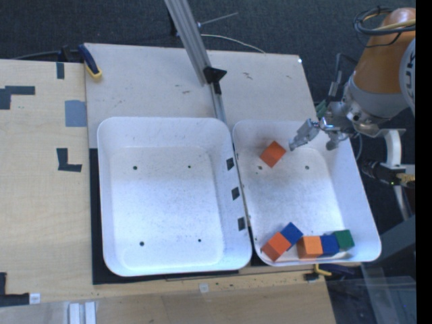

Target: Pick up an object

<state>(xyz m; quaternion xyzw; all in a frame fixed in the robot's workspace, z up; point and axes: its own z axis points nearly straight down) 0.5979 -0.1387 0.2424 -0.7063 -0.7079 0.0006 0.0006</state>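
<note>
Both white bins — the left bin (165,194) and the right bin (304,194) — are seen as smooth moulded plastic, lightly glossy and speckled with dark flecks. The bench (40,154) is shown as pale, matt wood-like board. A ribbed metal rail (189,29) with a dull silver sheen is seen above. The arm's orange band (385,63) looks glossy — the gripper (302,138) appears metallic grey.
</note>
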